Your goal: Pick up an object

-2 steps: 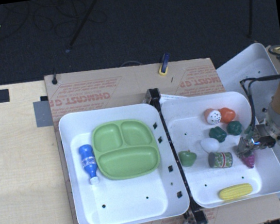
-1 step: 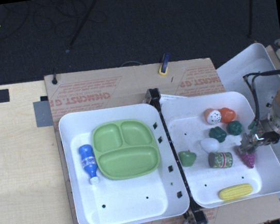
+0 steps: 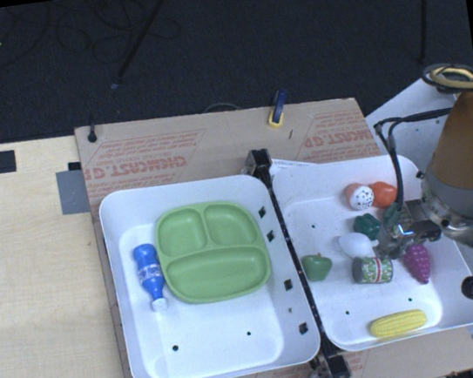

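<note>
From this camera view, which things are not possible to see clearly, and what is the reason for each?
- Gripper, camera view: small and mixed among the toys, so its state is unclear.
- Dark green toy: partly behind the gripper, its kind is unreadable.
- White object: too small to identify.
- Small can: label too small to read.
- Arm: cut off by the right side of the view.

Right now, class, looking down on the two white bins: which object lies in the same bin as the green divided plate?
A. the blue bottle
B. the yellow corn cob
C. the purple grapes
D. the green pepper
A. The blue bottle lies beside the green divided plate in the left bin, while the corn, grapes and pepper all sit in the right bin.
</note>
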Available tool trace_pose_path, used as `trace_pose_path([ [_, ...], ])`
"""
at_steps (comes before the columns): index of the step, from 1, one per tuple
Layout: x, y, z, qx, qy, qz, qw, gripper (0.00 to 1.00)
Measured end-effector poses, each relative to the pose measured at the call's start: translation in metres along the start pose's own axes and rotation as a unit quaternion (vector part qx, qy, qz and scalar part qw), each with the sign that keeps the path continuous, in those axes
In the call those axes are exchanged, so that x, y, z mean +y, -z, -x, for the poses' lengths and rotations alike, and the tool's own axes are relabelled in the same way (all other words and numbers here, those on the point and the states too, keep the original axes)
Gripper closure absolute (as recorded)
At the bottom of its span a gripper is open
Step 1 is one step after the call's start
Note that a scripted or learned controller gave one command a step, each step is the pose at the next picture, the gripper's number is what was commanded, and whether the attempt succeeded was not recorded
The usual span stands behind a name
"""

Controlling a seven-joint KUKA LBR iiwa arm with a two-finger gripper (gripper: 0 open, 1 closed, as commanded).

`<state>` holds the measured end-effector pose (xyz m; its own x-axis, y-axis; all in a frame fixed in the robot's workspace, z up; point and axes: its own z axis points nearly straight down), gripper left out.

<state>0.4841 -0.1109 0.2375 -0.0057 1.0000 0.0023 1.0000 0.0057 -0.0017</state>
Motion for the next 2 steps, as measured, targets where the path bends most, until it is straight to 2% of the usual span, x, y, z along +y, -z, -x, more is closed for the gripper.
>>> trace_pose_path([
  [1,0.009,-0.002,-0.043,0.0,-0.001,-0.001,1.0,1.0],
  [2,0.028,-0.012,-0.092,-0.001,-0.001,-0.001,1.0,1.0],
])
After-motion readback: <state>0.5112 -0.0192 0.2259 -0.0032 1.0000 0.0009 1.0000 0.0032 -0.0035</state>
